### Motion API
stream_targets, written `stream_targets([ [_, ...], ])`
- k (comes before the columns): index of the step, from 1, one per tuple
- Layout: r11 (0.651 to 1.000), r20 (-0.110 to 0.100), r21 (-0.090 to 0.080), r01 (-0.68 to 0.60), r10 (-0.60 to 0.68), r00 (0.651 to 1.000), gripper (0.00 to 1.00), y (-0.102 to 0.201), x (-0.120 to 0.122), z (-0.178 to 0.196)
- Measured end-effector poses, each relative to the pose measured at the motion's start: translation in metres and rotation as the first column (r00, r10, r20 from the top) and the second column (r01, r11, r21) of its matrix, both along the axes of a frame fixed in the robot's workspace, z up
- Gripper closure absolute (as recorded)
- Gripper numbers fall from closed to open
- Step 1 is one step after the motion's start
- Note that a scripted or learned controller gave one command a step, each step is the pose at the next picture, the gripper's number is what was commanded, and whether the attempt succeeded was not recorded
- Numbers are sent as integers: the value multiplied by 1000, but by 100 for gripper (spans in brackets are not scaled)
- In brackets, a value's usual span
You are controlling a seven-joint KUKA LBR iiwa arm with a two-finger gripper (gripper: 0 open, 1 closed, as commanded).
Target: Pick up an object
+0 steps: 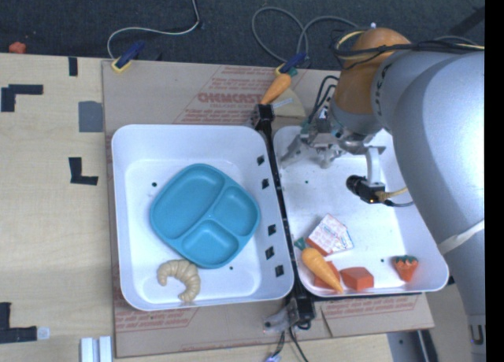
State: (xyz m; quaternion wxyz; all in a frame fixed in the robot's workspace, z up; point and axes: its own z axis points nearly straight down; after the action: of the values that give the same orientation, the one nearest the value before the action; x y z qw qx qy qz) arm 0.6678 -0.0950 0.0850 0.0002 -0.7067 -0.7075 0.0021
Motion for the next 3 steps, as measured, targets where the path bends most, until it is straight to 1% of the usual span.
stream_targets([
  [1, 1000, 5, 0, 0, 0, 1000, 0, -33, 1, 1],
  [2, 1000, 4, 2, 0, 0, 1000, 0, 2, -34, 1],
  [3, 1000, 1, 0, 0, 0, 1000, 0, 0, 0, 0],
])
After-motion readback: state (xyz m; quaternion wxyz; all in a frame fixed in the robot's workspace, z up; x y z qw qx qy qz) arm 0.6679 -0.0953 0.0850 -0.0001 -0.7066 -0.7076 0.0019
